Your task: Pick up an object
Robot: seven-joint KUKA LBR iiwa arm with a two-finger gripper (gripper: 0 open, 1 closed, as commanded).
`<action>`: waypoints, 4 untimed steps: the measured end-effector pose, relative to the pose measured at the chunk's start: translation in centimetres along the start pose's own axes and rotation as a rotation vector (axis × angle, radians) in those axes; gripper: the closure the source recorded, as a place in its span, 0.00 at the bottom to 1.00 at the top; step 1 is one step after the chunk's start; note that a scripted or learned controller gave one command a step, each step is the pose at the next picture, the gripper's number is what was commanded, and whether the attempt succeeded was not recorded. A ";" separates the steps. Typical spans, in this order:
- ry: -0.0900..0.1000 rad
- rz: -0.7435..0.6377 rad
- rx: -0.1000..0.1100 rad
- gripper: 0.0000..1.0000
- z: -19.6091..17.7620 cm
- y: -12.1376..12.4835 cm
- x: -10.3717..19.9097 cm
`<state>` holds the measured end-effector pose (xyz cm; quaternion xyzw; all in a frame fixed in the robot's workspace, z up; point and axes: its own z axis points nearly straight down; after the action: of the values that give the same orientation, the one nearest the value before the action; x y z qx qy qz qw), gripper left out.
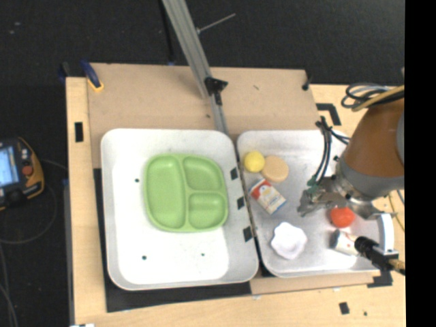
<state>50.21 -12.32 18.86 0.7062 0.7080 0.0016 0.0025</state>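
Bright, even light bleaches the white bins [122,182] (detail soft throughout), with only faint shadows.

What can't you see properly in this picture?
- The red thing: partly under the arm in the camera view; what it is stays unclear.
- The box: label too small to read.
- The right bin: the arm covers its right side.
- The claw: too dark and blurry to tell if it touches anything.
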 end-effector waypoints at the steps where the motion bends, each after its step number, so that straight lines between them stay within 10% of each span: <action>1: 0.000 -0.001 -0.001 1.00 -5.3 -0.8 0.1; 2: 0.000 -0.001 0.001 1.00 -7.1 -0.6 0.0; 4: 0.002 -0.005 0.006 1.00 -5.3 0.7 10.0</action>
<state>50.82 -2.32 24.14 0.7044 0.7098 0.0003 -0.0003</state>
